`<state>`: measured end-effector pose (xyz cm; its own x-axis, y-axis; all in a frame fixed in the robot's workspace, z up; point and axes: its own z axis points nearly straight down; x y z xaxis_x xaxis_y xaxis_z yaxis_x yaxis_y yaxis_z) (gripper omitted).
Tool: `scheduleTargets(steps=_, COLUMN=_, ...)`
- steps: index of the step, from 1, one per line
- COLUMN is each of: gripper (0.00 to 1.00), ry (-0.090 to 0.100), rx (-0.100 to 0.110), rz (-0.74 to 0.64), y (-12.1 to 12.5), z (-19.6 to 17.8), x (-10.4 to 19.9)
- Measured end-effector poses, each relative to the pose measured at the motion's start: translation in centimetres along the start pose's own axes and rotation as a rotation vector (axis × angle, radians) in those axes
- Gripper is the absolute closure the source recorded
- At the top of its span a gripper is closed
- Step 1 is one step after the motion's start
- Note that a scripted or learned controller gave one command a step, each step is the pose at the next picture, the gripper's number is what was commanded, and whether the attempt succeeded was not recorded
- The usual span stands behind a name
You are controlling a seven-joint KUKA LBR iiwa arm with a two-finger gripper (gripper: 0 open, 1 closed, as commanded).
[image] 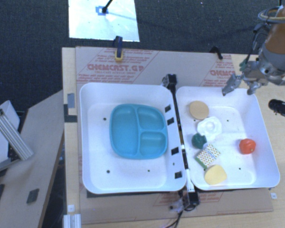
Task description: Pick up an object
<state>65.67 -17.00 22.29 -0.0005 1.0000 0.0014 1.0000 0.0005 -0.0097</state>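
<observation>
Dark carpet surrounded the bench, and the gripper (pixel 241 85) hung spread and empty over the right white bin's (pixel 263 122) far rim. The small orange ball (pixel 247 146) sat alone, but the teal lump (pixel 198 140), white blob (pixel 209 126) and checkered block (pixel 208 156) were crowded, so I'd guess a descent there could nudge neighbours.

five small things lying loose in the right bin (pixel 263 127), all toward its left and middle. farthest back, a flat tan disc (pixel 199 110), lying flat. just nearer, a white lumpy piece (pixel 209 126), touching or almost touching a small dark teal lump (pixel 198 140) at its near left. nearer again, a checkered yellow-green and white block (pixel 208 156), tilted on a diagonal. nearest, a pale yellow rounded piece (pixel 215 175), just beside the block. off to the right, well apart, a red-orange ball (pixel 247 146), with a paler patch on top.
</observation>
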Motion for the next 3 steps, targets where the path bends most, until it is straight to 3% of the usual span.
scheduleTargets(steps=1, gripper=0.0, ry=-0.002, rx=-0.012, rz=-0.002, y=0.2, z=-0.8, x=0.0)
scheduleTargets(steps=3, gripper=0.0, ry=-0.002, rx=-0.009, rz=-0.006, y=1.1, z=9.8, x=0.5)
